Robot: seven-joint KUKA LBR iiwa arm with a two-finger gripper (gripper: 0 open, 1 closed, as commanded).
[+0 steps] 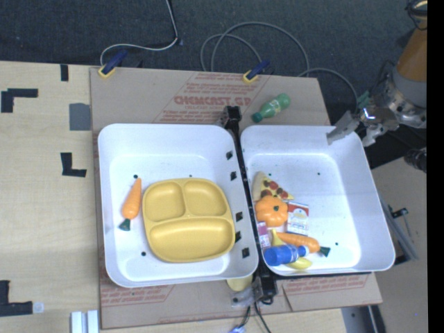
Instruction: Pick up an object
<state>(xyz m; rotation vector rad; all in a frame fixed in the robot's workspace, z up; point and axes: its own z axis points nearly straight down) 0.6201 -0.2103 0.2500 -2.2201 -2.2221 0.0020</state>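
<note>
Your end effector point(361, 122), whose state you cannot tell from here, hangs over the right bin point(371, 193) at its far right corner, and the toy cluster point(283, 222) lies against that bin's near left wall, diagonally across.

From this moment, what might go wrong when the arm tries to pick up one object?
1. The toys in the right bin lie in a tight pile: the pumpkin, the carrot and the blue bottle touch, so the fingers may catch two or slip.
2. The pile sits against the divider, which may block a finger.
3. The gripper is above the bin's far corner, away from the pile.
</note>
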